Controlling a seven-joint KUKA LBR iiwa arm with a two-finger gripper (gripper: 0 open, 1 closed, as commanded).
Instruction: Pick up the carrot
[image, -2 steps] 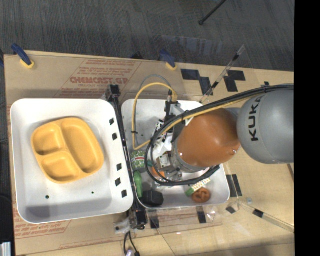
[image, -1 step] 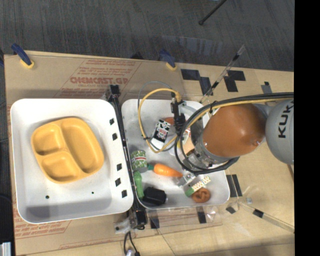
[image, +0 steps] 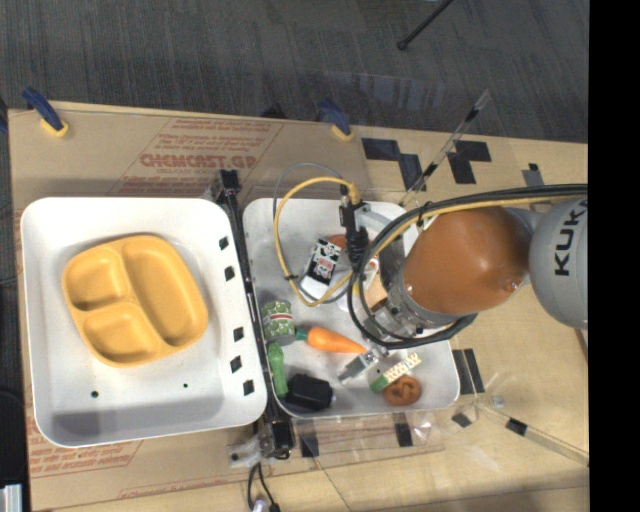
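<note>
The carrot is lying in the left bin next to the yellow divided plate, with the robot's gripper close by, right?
Not quite. The camera view shows the carrot lying in the right bin; the yellow divided plate sits alone in the left bin. The gripper is indeed close by.

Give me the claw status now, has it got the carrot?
Claw: cannot be told whether open or closed. It sits low in the right bin, just right of the carrot, with no carrot seen between its tips.
</note>
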